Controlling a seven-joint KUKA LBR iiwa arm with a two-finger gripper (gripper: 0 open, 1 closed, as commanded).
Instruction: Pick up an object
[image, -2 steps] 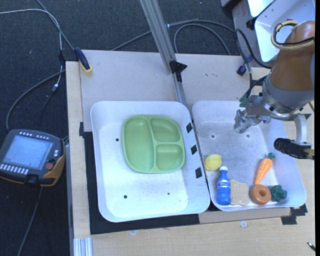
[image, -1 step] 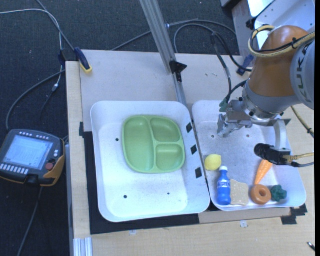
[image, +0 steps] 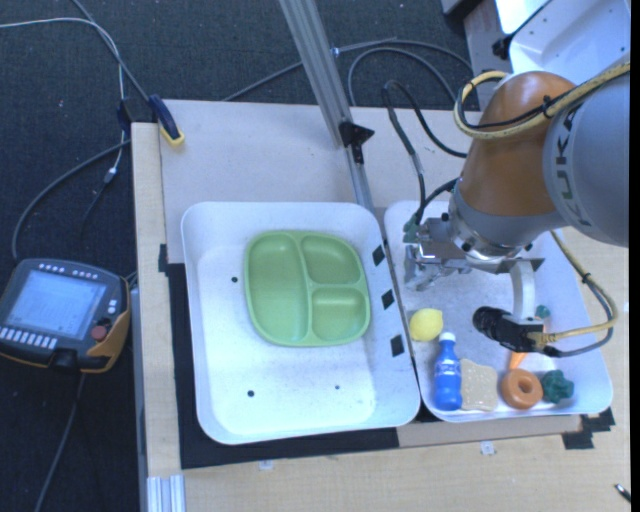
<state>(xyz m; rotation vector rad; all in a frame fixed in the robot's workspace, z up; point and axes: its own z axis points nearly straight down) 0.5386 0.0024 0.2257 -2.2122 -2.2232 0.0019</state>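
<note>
Arm (image: 530, 140) is over the right bin (image: 597, 392), wrist low at its far-left corner, jaws pointing down near the bin floor. Can't tell if the jaws are spread or pressed together: too cluttered w/ wrist hardware from this angle. Nothing visibly pinched.

Nearest candidate is the yellow ball (image: 426, 323). It lies in the right bin by the left wall, just camera-side of the jaws and apart from them. Just beyond it toward the near wall is a blue bottle (image: 447, 376) w/ white cap, beside a tan slice (image: 479, 386); can't tell if they touch. An orange ring (image: 520, 389) & a small green thing (image: 556, 385) sit along the near wall. Left bin (image: 215, 330) holds a green divided plate (image: 305, 288), which is flat, so prob. a poor target.

Step in hand, prob.: line-up, nothing lifted yet. To do it well, go for the ball, as it lies apart from the other items.
- Centre over it, spread wide before descent, and come straight down.
- Bin wall is close on one side, so set the closing line along the wall, not into it.
- Close across the widest part. It's round, so it likely rolls if clipped off-centre.
- Lift slowly & confirm it comes up.
</note>
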